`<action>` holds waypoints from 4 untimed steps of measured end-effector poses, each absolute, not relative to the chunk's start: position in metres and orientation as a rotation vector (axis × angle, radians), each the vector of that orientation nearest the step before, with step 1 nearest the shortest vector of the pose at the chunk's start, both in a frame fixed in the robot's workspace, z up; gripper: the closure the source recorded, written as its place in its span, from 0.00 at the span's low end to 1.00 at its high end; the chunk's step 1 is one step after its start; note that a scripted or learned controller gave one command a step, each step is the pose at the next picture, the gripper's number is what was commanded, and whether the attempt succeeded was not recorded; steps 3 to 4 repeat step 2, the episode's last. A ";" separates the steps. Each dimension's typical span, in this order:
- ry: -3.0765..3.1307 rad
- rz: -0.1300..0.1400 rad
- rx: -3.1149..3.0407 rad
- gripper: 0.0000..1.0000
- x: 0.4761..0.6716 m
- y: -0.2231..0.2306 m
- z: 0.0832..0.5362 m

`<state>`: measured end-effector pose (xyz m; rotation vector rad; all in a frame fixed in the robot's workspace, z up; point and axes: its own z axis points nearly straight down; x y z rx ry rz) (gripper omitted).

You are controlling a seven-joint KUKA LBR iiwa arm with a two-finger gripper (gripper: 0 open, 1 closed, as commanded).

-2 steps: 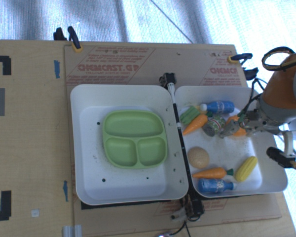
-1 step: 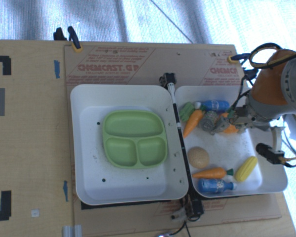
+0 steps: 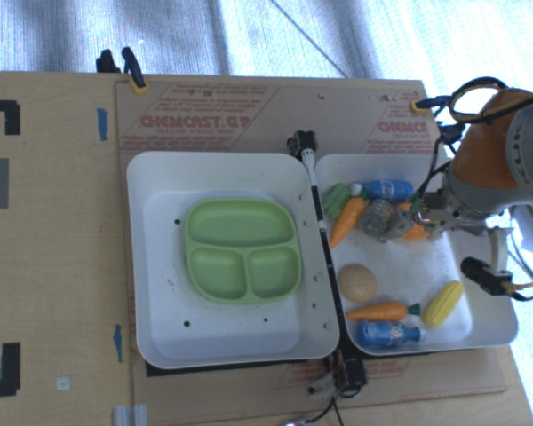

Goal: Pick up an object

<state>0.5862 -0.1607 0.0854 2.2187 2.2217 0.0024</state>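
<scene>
Fingers (image 3: 393, 223) near carrot (image 3: 346, 221) ("CHEMCAST" board (image 3: 195, 122))

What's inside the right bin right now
The right bin holds two carrots, two blue bottles, a green piece, a beige ball and corn. The gripper covers whatever lies beneath it.

In the right shallow white bin (image 3: 493, 327), bare floor lies in the middle, between the round beige ball (image 3: 358, 283) and the yellow plastic corn cob (image 3: 443, 303). Toys crowd its upper part and lower edge.
</scene>
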 end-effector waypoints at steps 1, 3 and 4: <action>2.222 0.001 2.218 1.00 0.586 -0.161 0.096; 2.223 0.005 2.216 1.00 0.569 -0.084 0.222; 2.223 0.005 2.216 1.00 0.569 -0.084 0.222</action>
